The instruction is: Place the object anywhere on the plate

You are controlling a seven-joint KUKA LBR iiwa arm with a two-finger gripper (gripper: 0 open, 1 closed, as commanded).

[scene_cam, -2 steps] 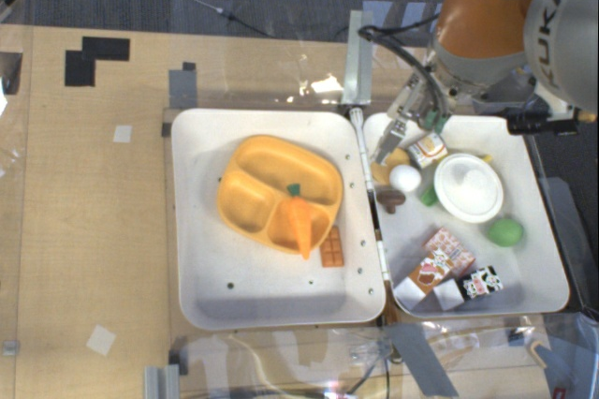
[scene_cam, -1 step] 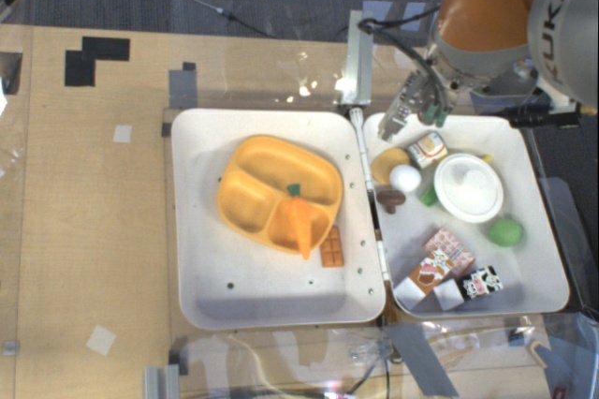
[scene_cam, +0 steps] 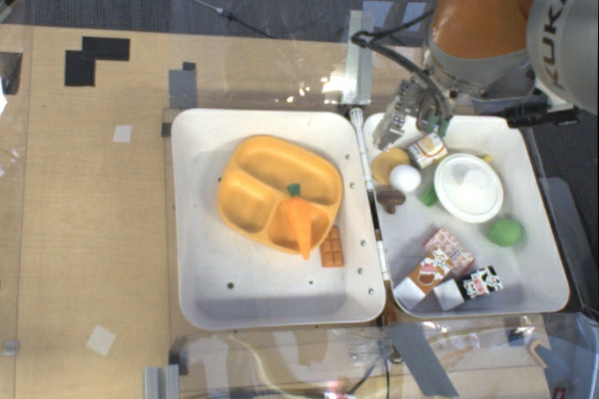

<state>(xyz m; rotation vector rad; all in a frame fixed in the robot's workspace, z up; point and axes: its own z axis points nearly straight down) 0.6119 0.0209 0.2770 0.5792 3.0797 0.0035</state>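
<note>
A yellow divided plate [scene_cam: 265,184] lies in the left bin [scene_cam: 197,229]. An orange toy carrot [scene_cam: 301,221] rests in its lower right compartment, and a small waffle piece [scene_cam: 332,246] lies just off the plate's rim. My gripper [scene_cam: 409,122] hangs over the upper left corner of the right bin [scene_cam: 547,285], above a tan round item [scene_cam: 387,164] and a white egg [scene_cam: 405,178]. I see nothing held between its fingers.
The right bin holds a white bowl [scene_cam: 470,187], a green ball [scene_cam: 506,232], a small carton [scene_cam: 430,147], a brown piece [scene_cam: 389,198], a pink snack box [scene_cam: 440,259] and a black-and-white carton [scene_cam: 480,283]. A metal bracket [scene_cam: 357,74] stands behind the bins.
</note>
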